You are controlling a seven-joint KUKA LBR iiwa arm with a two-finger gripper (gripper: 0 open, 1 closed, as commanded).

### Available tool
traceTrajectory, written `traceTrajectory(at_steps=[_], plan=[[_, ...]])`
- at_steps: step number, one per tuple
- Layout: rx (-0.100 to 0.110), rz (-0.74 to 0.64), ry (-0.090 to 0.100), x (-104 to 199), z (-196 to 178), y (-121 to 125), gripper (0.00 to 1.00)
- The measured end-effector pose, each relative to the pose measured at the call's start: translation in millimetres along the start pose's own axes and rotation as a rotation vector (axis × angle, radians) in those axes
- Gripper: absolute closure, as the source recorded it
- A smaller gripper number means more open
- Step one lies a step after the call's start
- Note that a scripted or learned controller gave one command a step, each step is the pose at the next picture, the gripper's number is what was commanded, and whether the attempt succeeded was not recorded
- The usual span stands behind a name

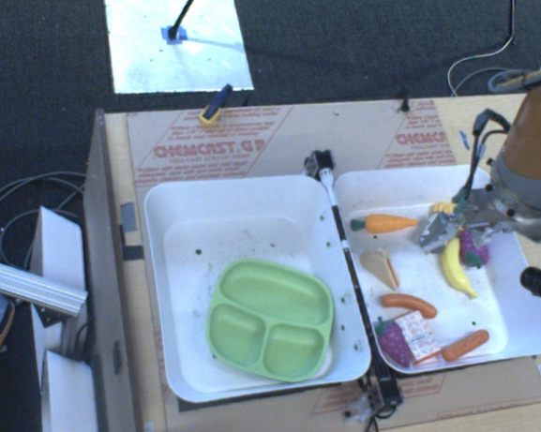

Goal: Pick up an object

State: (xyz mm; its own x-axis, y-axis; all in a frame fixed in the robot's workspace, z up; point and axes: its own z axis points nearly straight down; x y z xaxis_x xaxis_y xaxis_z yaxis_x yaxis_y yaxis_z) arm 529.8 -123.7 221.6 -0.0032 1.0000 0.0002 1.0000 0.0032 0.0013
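Left half of the frame: a white left bin (172, 219) on the worktop (244, 133), bearing a green divided plate (270, 320) at its lower middle. Right of centre: the right bin (534, 328), with an orange carrot (391, 221) at its upper left, a tan wedge (381, 268) below that, a sausage (409, 304) lower still, then a purple grape bunch beside a red-and-white packet (416, 336) and a second small carrot (466, 344) along the bottom edge. Further right: a yellow banana (458, 267) lying upright in the frame, a purple piece (474, 249) touching it. Just above the banana's top end: the gripper (438, 230), low in the bin, reaching in from the right edge. Cannot tell whether spread or pressed together; nothing visibly pinched. Judged from this: approach done, banana or purple piece the likely target, grasp and lift still left.
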Motion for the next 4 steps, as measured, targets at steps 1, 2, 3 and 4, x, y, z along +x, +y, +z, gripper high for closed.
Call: traceTrajectory(at_steps=[1,2,3,4], plan=[[0.002,0.003,-0.001,-58.3,61.9,1.8,0.00],[-0.016,-0.003,-0.001,-63.5,117.3,39.1,0.00],[-0.016,-0.004,-0.003,-64.5,107.4,39.2,1.00],[-0.016,-0.004,-0.002,-64.4,107.5,39.1,0.00]])
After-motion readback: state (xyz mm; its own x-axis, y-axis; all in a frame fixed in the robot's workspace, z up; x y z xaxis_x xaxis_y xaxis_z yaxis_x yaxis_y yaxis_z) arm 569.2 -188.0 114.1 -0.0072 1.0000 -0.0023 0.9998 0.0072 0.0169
